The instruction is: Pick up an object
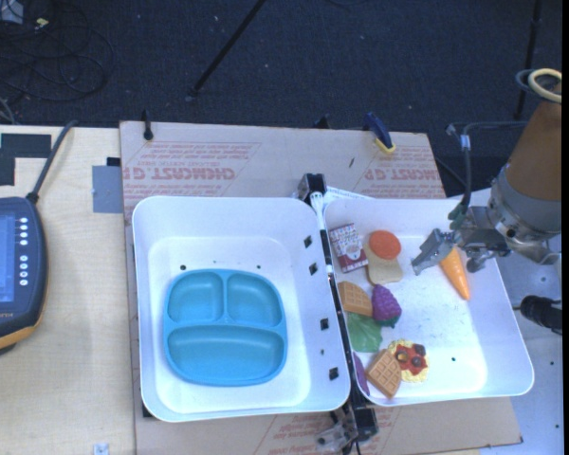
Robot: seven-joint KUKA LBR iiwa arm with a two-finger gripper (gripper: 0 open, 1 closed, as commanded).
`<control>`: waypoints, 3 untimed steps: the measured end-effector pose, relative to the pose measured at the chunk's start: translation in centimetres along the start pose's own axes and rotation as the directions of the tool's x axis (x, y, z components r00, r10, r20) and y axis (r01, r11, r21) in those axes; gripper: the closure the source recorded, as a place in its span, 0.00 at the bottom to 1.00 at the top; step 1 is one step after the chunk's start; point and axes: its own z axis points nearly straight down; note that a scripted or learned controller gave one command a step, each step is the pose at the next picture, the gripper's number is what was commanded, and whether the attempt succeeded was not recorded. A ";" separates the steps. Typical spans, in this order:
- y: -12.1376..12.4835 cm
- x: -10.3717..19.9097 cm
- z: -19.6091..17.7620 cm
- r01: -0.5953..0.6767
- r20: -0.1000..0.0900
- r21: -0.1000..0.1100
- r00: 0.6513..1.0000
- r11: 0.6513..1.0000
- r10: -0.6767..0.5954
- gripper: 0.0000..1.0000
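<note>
You see the right bin as the landmark: a shallow white tray with rounded corners. Nearest its front rim lie a waffle with a square grid and, touching its right side, a small yellow pizza piece with dark toppings. Just behind them, against the bin's left wall, sit a green leaf-shaped piece, a knobbly purple grape bunch and a tan ridged piece. Further back are a pale bread slice, a round red-orange tomato and a small printed carton.

The bin's middle and front right floor are bare white plastic, giving you open room there.

At the bin's right rear the gripper hangs over the floor, and the smooth orange carrot sits between its fingers, tip pointing to the front; the gripper is clamped on it. The other toys are well apart to its left.

Left of the right bin, the left bin holds a glossy blue divided plate with three compartments. Behind both bins lies printed cardboard.
</note>
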 end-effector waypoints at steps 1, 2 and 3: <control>0.0 2.4 17.8 0.001 -0.003 0.013 1.000 1.000 -0.001 0.00; 6.4 -0.9 17.8 0.003 0.003 -0.005 1.000 1.000 -0.003 0.00; 11.3 0.5 17.8 0.003 0.001 -0.005 1.000 1.000 -0.003 0.00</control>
